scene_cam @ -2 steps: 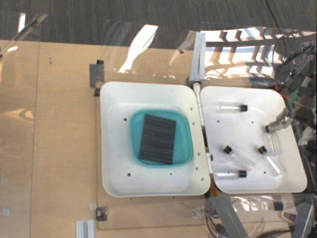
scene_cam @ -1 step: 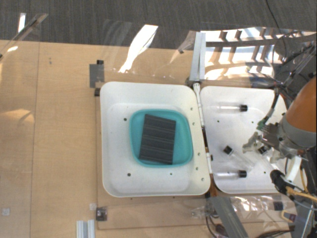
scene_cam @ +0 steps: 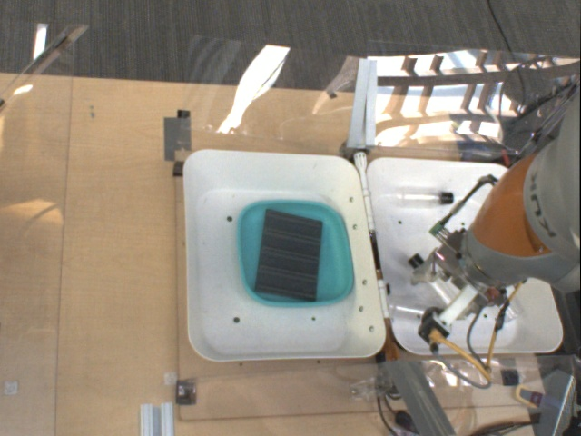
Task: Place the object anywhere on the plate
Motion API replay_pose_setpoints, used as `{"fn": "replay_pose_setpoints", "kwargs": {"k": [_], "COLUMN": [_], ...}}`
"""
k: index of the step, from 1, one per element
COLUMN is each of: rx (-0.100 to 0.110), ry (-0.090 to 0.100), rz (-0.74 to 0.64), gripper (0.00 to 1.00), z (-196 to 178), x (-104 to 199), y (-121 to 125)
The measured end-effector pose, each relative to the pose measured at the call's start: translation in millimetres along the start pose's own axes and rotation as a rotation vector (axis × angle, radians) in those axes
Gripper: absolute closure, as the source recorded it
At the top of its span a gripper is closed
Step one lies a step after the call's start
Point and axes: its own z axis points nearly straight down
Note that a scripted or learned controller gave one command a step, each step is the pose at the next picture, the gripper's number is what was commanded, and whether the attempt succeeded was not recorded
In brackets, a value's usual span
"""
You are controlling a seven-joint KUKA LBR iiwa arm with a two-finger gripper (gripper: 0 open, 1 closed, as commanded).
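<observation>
- Lying flat on the teal plate (scene_cam: 338,263), the dark ribbed slab (scene_cam: 289,256) is well away from the claw (scene_cam: 436,275), over in the neighbouring bin (scene_cam: 209,280) on the far side of the wall between the two bins.
- The slab rests wholly inside the plate's rim, roughly centred and turned slightly. It looks settled there, so I judge the task is as good as done.
- The claw hangs over the other bin (scene_cam: 537,327), with nothing of the task's near it. That position suits an arm (scene_cam: 526,221) that has no business with the slab at this point.
- The wrist and its fittings hide the claw's tips, so I cannot tell whether it is open or shut. No object can be seen in its hold.
- A thin clear tube (scene_cam: 423,193) lies on the bin floor just beyond the claw, apart from it, and seems to have nothing to do with the job.
- Yellow cable (scene_cam: 490,339) loops loosely beside the claw on the near side, slack enough to let the wrist turn.
- Any further move should keep the claw clear of the plate, since a nudge could slide the slab off.
</observation>
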Motion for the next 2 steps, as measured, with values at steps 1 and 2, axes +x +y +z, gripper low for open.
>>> {"fn": "replay_pose_setpoints", "kwargs": {"k": [1,2], "rx": [-0.007,-0.006], "ry": [0.001,0.004], "rz": [-0.064,0.190], "gripper": [0.00,0.00], "z": [16.9,15.1], "x": [-53.4,13.5], "y": [55.4,-10.4]}}
